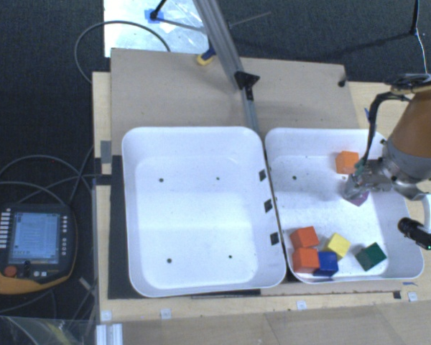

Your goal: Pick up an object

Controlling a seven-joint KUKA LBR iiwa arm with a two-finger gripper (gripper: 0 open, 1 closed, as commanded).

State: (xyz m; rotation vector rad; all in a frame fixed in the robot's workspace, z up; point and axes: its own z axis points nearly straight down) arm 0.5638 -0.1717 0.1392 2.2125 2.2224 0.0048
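Note:
My gripper [357, 190] reaches in from the right and hangs low over the right bin [302, 149], right at a purple block [358, 198] that peeks out under it. Just up-left of it lies an orange block [347, 162]. Near the front of this bin sit two orange blocks [305, 237] [306, 259], a yellow block [338, 245], a blue block [327, 262] and a dark green block [371, 256]. The purple block is mostly hidden by the gripper.
The left bin [140, 192] stands beside the right one. A grey pole [226, 45] slants across the bench at the back. A teach pendant [30, 246] lies on the floor at the left, with cables around it.

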